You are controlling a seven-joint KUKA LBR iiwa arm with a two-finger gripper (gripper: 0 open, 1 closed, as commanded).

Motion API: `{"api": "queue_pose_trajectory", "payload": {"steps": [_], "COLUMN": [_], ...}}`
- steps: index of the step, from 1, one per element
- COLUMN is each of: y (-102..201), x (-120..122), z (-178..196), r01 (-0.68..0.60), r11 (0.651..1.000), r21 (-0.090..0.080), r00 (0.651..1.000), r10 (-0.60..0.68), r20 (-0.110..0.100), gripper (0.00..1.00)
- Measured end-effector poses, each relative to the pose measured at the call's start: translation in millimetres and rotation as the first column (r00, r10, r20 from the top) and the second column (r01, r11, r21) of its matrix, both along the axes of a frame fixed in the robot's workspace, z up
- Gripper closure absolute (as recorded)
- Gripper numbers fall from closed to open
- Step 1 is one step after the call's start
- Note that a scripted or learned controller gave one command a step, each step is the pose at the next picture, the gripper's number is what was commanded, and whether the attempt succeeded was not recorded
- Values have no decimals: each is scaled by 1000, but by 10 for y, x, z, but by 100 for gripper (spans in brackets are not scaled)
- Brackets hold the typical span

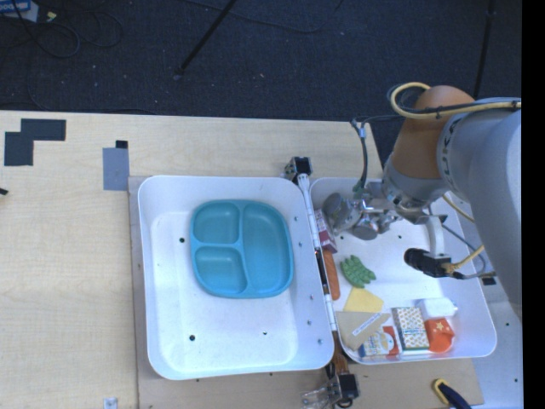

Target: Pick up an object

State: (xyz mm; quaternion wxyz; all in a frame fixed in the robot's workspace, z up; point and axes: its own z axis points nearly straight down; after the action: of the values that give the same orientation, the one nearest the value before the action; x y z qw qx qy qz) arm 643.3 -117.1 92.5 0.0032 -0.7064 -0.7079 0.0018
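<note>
Teal plate (242,248): lies in the left bin (162,331), well apart from the arm.
Right bin (477,331): holds a green toy (358,271), a yellow wedge (364,300), an orange stick (332,281) and small boxes (410,327).
Gripper (353,218): low over the right bin's far end, just beyond the green toy; whether it is spread or pressed together, I cannot tell.
Progress: nothing visibly grasped; picking and lifting remain.

Dark blue carpet floor (255,49) with black cables (60,24) beyond a pale wooden bench (68,296)
</note>
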Motion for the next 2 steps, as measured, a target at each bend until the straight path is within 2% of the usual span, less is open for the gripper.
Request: {"api": "queue_pose_trajectory", "payload": {"steps": [1, 2], "y": [124, 136], "x": [5, 5], "z": [-40, -38], "r01": [3, 4], "r11": [1000, 1000], "r21": [-10, -13], "r00": [1000, 1000], "r10": [-3, -4], "r20": [3, 5], "gripper": [0, 0]}}
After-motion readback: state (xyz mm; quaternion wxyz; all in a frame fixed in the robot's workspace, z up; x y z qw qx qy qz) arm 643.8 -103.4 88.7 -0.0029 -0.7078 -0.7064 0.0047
